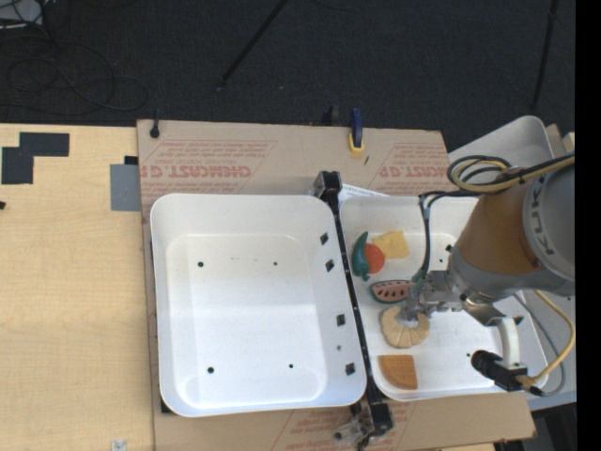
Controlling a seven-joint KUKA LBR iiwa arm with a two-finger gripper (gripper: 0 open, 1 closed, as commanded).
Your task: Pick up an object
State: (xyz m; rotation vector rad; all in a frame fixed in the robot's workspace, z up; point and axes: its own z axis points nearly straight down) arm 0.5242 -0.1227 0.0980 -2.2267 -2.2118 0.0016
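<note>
Partly hidden: fingers [413, 314] low over tan round piece [405, 328] (right bin [449, 383]); spread unclear, arm [507, 242] blocks view.

Grey arm [563, 224], orange wrist band, looped yellow-black cables, white bracket

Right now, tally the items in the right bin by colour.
Yellow: 1, pale yellow wedge-shaped block
Orange-red: 1, round orange-red ball with green leaf
Red and green: 1, watermelon slice toy
Tan: 1, round tan disc under the gripper
Orange-brown: 1, orange-brown toast-shaped slab
Total: 5
</note>
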